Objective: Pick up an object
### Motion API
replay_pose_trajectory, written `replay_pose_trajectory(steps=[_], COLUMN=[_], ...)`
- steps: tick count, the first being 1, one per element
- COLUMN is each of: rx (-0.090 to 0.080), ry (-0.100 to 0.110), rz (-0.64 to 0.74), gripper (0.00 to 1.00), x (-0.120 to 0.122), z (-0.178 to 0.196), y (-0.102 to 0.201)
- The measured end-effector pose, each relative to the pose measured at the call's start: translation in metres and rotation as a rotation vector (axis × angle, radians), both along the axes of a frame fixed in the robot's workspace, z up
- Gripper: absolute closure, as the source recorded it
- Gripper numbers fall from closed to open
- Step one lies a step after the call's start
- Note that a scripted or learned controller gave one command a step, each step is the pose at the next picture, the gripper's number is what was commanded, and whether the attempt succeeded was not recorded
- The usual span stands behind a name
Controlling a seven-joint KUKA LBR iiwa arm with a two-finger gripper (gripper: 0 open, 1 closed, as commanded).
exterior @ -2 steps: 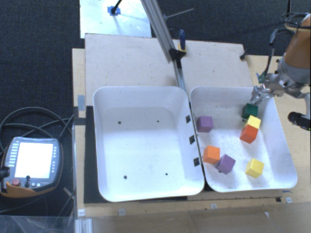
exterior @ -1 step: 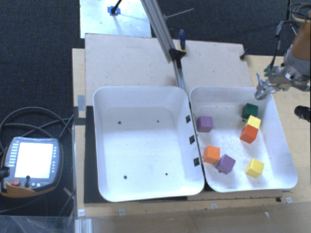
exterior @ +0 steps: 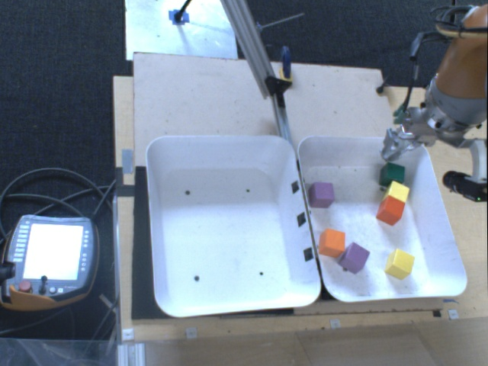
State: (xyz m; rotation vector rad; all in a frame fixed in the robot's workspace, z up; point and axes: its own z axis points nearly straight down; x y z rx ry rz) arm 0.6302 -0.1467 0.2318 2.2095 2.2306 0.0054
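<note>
Green cube [exterior: 393, 174] sits ungrasped in the right bin [exterior: 450, 239], claw [exterior: 394, 148] poised just above it, grip state unreadable; lifting remains.

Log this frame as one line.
hand over right bin, above green cube | grasp: none seen | six cubes in bin

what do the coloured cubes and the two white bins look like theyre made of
The cubes, such as the orange cube and the near purple cube, look like painted wood or dense foam: flat matte colour, crisp edges, no glare. Which of the two, the view cannot settle. The right bin and left bin look like thin moulded plastic: smooth white walls, rounded corners, a soft sheen.
</note>
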Motion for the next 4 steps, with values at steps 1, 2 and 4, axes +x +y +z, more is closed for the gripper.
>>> replay_pose_trajectory(steps=[1,2,4], rx=[0.001,0.001,0.002], ry=[0.001,0.004,0.004], rz=[0.0,0.0,0.002], gripper=[1.0,1.0,1.0], x=[-0.022,-0.034,-0.068], z=[0.011,0.014,0.011], y=[0.048,0.093,0.187])
